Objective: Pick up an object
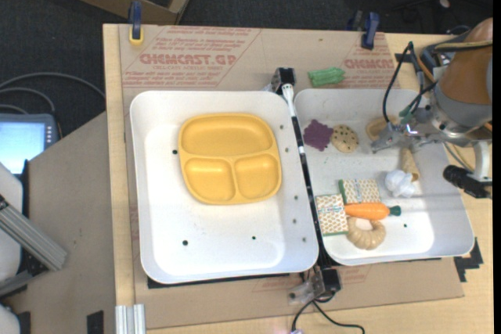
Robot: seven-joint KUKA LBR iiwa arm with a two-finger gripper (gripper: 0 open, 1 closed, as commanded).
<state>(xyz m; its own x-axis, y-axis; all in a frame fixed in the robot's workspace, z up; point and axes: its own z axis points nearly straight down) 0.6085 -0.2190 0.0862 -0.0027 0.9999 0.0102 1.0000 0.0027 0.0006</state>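
yellow tray [229, 156]: glossy plastic | bins [156, 192]: smooth white plastic | bench [196, 51]: matt board

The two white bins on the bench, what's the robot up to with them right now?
The grey arm reaches in from the right, its gripper low over the right bin, near a cookie and a purple piece. A carrot, a bagel and other small items lie further down in that bin. Nothing looks lifted yet. The left bin holds a yellow divided plate.
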